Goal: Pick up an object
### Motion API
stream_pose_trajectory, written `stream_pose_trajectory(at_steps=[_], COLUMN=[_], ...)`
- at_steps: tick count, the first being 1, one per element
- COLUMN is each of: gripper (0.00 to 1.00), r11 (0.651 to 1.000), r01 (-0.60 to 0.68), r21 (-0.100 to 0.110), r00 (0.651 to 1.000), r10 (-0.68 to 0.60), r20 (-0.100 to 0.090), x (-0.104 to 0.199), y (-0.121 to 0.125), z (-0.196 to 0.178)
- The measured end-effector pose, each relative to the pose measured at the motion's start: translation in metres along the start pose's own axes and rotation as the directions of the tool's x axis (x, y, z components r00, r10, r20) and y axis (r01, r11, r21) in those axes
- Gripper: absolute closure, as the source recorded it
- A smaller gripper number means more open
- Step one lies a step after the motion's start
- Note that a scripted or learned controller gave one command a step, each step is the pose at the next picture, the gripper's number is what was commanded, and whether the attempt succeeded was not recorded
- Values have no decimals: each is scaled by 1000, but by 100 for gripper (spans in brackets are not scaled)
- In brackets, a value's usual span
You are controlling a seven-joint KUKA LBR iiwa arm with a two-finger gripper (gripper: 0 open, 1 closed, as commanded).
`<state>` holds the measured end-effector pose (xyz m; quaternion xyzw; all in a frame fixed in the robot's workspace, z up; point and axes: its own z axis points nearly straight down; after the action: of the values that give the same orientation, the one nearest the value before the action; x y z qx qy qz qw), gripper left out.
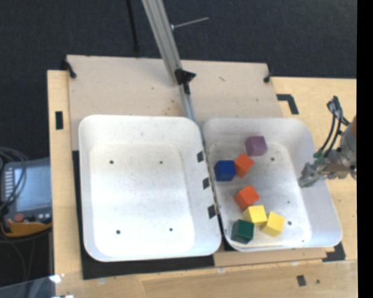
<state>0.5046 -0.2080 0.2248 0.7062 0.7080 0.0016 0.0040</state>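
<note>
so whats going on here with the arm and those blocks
A robot arm reaches in from the right, its pincer sitting over the right edge of the right bin. Nothing has been picked up yet. Seven small blocks lie in that bin: a purple one, a blue one, two orange, two yellow and a green one. The left bin sits right beside it.

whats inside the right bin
Seven blocks lie in the right bin: purple, blue, two orange, two yellow and green. The gripper covers part of its right rim.
</note>
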Motion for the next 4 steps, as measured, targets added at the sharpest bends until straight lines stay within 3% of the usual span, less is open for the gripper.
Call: stream_pose_trajectory(at_steps=[1, 3, 4], gripper=[100, 100, 100], r11=[1000, 1000, 1000], r01=[0, 4, 6], r21=[5, 7, 4], r00=[1000, 1000, 1000], r10=[0, -4, -6], r20=[-2, -4, -5], x=[-1, 100, 151], y=[1, -14, -7], z=[-13, -4, -14])
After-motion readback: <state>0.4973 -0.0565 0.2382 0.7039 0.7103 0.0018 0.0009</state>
